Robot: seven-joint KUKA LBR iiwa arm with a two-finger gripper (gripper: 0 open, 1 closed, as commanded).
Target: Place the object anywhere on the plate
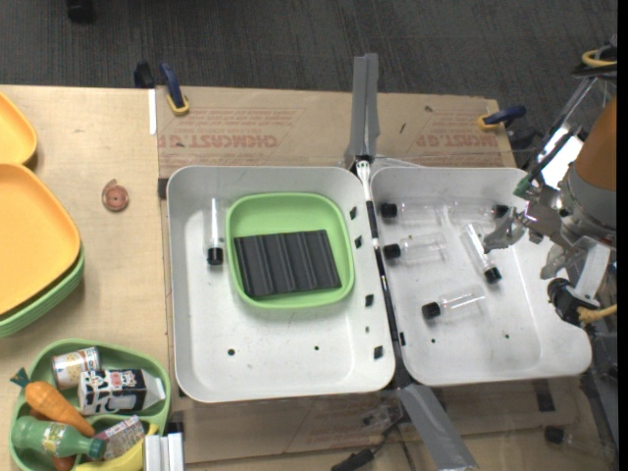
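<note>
A green square plate (289, 204) lies in the left bin (275, 356), and a dark ribbed rectangular slab (291, 262) rests on it. Just left of the plate a clear vial with a black cap (214, 232) lies on the bin floor. The right bin (491, 356) holds several more clear, black-capped vials, among them one (412, 251) near its left wall, one (453, 305) lower down and one (481, 253) further right. My gripper (506, 230) hangs over the right part of the right bin, close to that last vial. Nothing is visibly held in it.
Stacked yellow plates (29, 234) sit at the far left of the bench. A green bowl of toy food (83, 405) stands at the lower left. A metal post (364, 106) rises between the bins at the back. Clamps (175, 94) hold the cardboard mat.
</note>
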